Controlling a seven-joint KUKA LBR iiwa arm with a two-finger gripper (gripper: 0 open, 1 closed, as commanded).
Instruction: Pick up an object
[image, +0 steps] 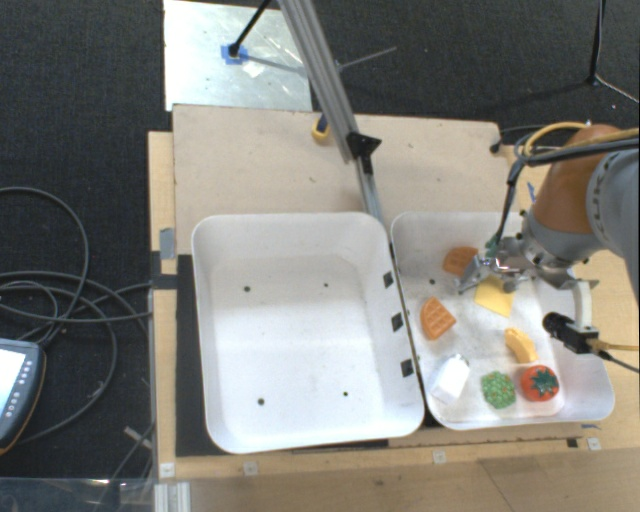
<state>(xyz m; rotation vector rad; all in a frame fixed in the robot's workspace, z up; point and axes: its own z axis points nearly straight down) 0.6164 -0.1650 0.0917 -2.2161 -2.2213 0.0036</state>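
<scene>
Gripper (487, 270) sits low in the right bin (600, 400), finger state can't tell. Yellow wedge (494, 299) just beneath it, orange piece (461, 261) just beside. Risk: fingers straddle both, wedge slips.

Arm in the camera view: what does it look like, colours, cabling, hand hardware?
The arm is grey with a broad orange band above the wrist. A yellow cable and dark cables loop over it. The hand is bare silvery metal, and a small black part juts out beside the wrist.
</scene>
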